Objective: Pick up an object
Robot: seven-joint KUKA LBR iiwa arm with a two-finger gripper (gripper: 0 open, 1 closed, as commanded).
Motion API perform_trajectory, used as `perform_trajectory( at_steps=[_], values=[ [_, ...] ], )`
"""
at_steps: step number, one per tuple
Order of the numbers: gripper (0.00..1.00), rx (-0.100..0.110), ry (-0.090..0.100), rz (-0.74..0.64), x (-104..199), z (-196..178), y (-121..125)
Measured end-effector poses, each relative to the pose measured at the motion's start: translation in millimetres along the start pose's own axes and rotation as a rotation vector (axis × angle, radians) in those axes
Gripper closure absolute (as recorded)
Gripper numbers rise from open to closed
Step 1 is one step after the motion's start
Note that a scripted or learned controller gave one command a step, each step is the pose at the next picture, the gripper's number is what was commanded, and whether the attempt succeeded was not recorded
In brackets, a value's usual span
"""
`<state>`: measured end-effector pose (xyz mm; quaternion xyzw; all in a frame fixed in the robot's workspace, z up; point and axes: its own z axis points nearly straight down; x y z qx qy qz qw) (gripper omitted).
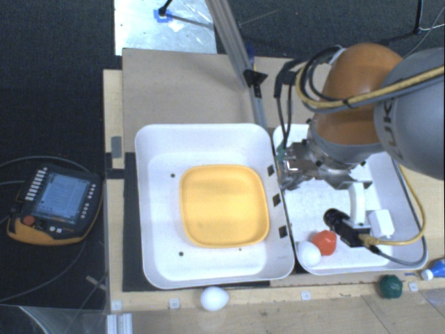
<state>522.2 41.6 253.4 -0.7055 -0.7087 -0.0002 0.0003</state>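
While the tool (297, 171) hangs low in a bin (407, 207), I cannot tell whether it is apart or together. An orange ball (324, 242) lies near it, unpicked; the whole grasp remains.

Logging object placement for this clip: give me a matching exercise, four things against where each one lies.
Things: 1 yellow plate; 2 orange ball; 3 green ball; 4 handheld controller.
Places: A on the bench, outside the bins; B in the left bin; C off the bench, on the dark floor; D in the right bin.
Pairs: 1-B; 2-D; 3-A; 4-C.
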Motion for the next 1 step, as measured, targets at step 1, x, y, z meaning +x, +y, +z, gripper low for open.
perform_trajectory(
  at_steps=[1],
  values=[
    [1.0, -0.001, 0.001, 0.0, 47.3, 1.0, -18.8]
  ],
)
